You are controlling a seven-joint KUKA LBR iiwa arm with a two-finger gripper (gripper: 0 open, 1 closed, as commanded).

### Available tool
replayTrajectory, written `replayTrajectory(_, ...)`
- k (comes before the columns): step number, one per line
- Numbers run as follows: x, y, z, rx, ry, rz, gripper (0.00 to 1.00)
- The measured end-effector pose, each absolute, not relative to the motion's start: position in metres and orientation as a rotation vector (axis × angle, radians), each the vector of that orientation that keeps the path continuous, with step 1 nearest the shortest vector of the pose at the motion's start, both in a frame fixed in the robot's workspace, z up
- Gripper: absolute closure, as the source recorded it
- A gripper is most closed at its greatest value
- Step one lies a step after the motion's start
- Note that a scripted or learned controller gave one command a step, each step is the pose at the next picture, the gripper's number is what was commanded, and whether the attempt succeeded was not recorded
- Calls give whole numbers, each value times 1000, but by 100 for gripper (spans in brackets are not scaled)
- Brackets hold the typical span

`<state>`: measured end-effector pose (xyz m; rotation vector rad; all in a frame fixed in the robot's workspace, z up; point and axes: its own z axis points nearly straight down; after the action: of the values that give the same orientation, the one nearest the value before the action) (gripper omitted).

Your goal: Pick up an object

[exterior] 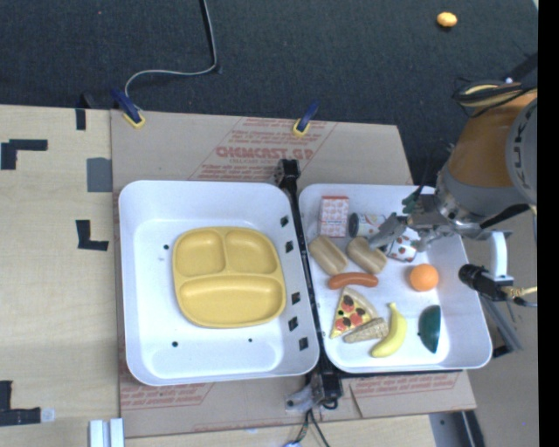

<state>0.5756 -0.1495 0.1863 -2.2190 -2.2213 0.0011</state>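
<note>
Overall: two white bins side by side on cardboard-covered bench
Left bin [140, 262]: holds one yellow divided plate [230, 276], three compartments, lying flat around the middle
Right bin [463, 349]: holds all the toy food
Right bin, top: small red-and-white box [334, 212] near back wall, dark small item [354, 225] just beside it, too small to identify
Right bin, middle: two bread rolls [329, 255] [366, 255] side by side, sausage [353, 280] just in front of them
Right bin, front: pizza slice [351, 312], wedge-shaped piece [367, 331] touching it, banana [391, 333] beside those, dark green vegetable [429, 329] near right wall
Right bin, right side: orange [424, 278] sitting alone, apart from the banana
Gripper [403, 236]: low over the right bin's back half, between the rolls and the orange, fingers look apart, nothing seen between them
Under gripper: small red-and-white item [401, 252] partly hidden, cannot tell what
Arm [489, 157]: comes in from right, orange band above wrist
Off bench: small orange thing [446, 19] on dark floor, top right
</note>
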Motion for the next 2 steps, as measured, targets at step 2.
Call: replayTrajectory(2, 669, -126, 86, -2220, -2227, -3, 0)
